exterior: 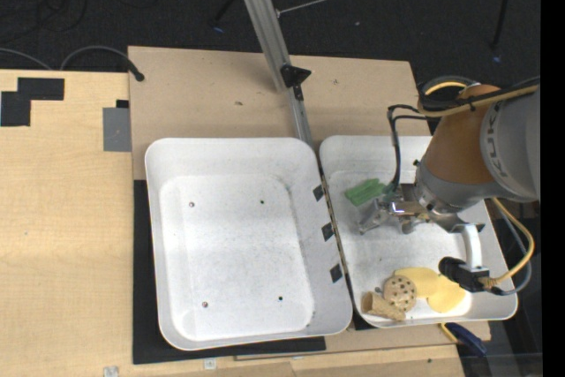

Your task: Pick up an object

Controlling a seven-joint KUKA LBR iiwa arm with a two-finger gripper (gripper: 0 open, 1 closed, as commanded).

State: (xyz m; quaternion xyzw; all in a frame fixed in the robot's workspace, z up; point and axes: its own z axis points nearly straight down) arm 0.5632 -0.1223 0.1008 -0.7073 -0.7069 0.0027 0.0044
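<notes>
Two white bins [168,190] sat side by side as the tool [381,216], fingers apart, hovered beside a green block [363,191], apparently lining up a grasp.

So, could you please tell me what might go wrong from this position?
1. The gripper sits just beside the green object, low in the right bin; closing here may miss it or nudge it away.
2. The gripper is near the wall between the two bins, so a sideways move could strike it.
3. The yellow pieces and the brown, dotted item lie clustered, so a grasp there may catch several.
</notes>
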